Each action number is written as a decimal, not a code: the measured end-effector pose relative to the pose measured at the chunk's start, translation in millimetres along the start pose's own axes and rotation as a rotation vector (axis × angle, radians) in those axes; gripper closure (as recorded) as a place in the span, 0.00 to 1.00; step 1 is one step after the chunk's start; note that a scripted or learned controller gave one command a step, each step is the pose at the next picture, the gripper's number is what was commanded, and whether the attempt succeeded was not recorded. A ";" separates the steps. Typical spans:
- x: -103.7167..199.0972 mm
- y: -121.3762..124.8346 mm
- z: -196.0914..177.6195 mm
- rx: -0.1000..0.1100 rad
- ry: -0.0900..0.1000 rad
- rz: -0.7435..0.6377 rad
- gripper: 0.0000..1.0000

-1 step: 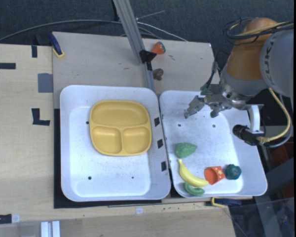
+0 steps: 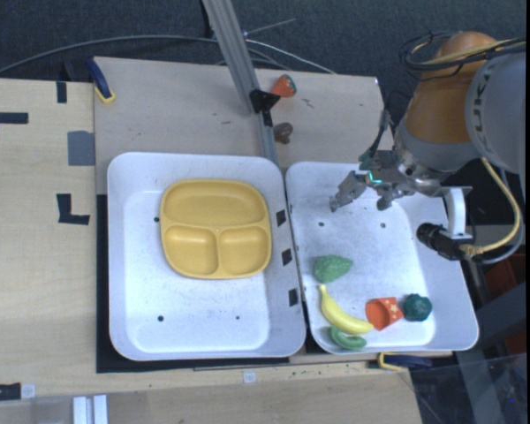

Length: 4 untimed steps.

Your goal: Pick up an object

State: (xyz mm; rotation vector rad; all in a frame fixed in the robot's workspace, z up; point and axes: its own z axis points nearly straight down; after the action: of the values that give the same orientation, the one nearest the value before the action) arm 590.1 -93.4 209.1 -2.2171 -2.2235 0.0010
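Worktop [image 2: 35,237]: a pale wooden surface is seen across the left and centre of the frame, marked with dark tape pieces at the left.

Left bin [image 2: 128,325]: a shallow white bin is set at centre left. A yellow divided tray [image 2: 216,228] is laid in its upper half, well apart from the left wall and near the right wall. The lower half of the floor is bare.

Right bin [image 2: 380,237]: a second white bin is set at centre right, its left wall touching the left bin's right wall. Its upper and middle floor is bare.

Objects, all gathered in the lower part of the right bin:
- green leafy item [image 2: 333,268], just right of the shared wall, apart from the rest.
- yellow banana [image 2: 340,314], tilted, near the lower rim.
- light green item [image 2: 348,338], lying against the lower rim, touching the banana's lower end.
- orange-red item [image 2: 383,313], just right of the banana.
- dark teal item [image 2: 416,306], just beside the orange-red item, near the right wall.

Tool [image 2: 362,197]: carried on the arm [image 2: 442,104] at the upper right, it is held over the upper part of the right bin, well apart from the objects. Its two fingers [image 2: 343,194] are spread apart and nothing is grasped between them.

Metal pole [image 2: 230,34]: a grey bar is slanted from the top edge down to the bins' upper rims.
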 end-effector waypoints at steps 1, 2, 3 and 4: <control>0.4 6.5 60.8 0.006 -0.001 0.001 0.00; 1.2 4.5 115.4 0.006 -0.001 0.001 0.00; 2.1 6.0 102.1 0.002 0.000 -0.001 1.00; -2.6 -1.7 46.7 -0.005 -0.001 0.002 1.00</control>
State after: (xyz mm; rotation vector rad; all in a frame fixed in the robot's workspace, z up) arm 588.4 -96.0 162.4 -2.2226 -2.2240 -0.0034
